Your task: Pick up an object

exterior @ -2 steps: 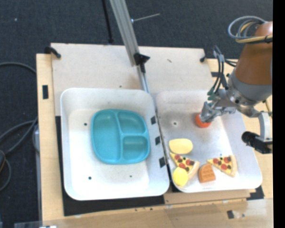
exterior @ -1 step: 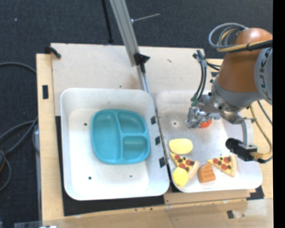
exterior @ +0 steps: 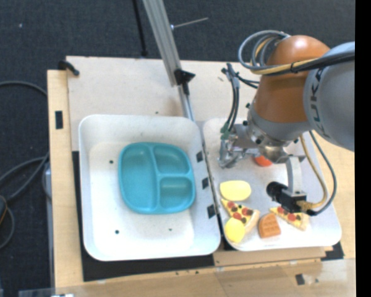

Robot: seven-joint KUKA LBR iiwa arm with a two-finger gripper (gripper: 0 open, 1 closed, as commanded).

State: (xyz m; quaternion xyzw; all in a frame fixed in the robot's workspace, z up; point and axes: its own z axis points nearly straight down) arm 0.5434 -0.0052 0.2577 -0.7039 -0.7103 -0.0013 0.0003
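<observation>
From my seat I look down on the bench (exterior: 111,88) at a slant, with two white bins side by side on it. The left bin (exterior: 99,234) holds a teal tray (exterior: 156,178) with three compartments, lying flat near the bin's middle. The right bin (exterior: 324,231) holds the toy food, all gathered toward its near edge: a yellow oval (exterior: 235,190) sits highest, a pizza slice (exterior: 241,213) lies just below it, and a second yellow piece (exterior: 234,231) touches that slice at the bin's near left corner. Beside them to the right is an orange waffle-like piece (exterior: 269,226), and a second pizza slice (exterior: 291,217) lies just right of that. A small red-orange piece (exterior: 262,161) shows farther back in the bin, partly hidden under the arm. The arm (exterior: 294,85) comes in from the right, its orange band hanging over the back of the right bin, cables looping above it. The hand (exterior: 230,156) is low at the back left of the right bin, close to the wall shared with the left bin, above the yellow oval and apart from it. I cannot tell whether it is open or closed; the metal parts there are too cluttered to read, and I see nothing gripped. A black part (exterior: 285,194) hangs off the arm just above the right pizza slice. A slanted aluminium bar (exterior: 164,36) rises from the bench behind the bins.
</observation>
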